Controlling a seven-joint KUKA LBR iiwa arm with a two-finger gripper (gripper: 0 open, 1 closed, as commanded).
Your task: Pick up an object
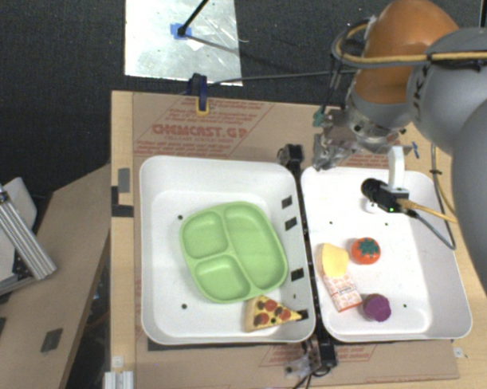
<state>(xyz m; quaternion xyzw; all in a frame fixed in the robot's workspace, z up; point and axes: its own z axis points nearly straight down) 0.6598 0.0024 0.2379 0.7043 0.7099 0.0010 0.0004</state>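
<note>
Near edge: we see the pizza slice (271, 313) in the left bin (159, 227), beside the green tray (232, 251).
Right bin (433, 260): candidate objects cluster near; purple ball (376, 307), carton (344, 292), tomato (366, 250).
Far edge: gripper (331, 153) hovers; grip state indeterminate.

Black backdrop (57, 63) behind a cardboard-topped bench (206, 125), metal rail (19, 234) at left.

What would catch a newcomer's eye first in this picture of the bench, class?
Probably the bright green divided tray in the middle of the left bin, with a pizza slice just below it. Next, the grey arm's orange band looming at the top right, its hand over the far edge of the right bin, which holds a tomato and a purple piece.
</note>
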